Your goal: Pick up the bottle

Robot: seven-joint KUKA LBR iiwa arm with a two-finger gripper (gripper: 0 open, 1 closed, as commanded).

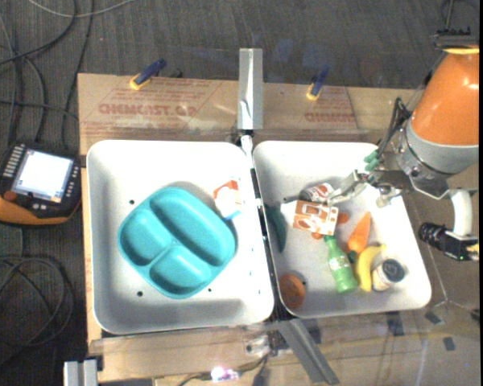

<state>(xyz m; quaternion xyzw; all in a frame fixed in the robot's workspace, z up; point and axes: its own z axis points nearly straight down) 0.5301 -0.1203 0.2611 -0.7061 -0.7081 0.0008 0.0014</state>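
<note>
The hand (361,177) sits above the right bin (290,161), too small and blurred to tell how its fingers stand. The arm (447,119) behind it is cut off by the picture's right edge. Below the hand, the green bottle (337,264) shows a blurred label, its neck tucked against the orange-and-white carton (315,218). Left of the bottle, a dark teal thing (278,225) lies half hidden against the bin's wall. The desk (177,107) runs partly under both bins.
</note>
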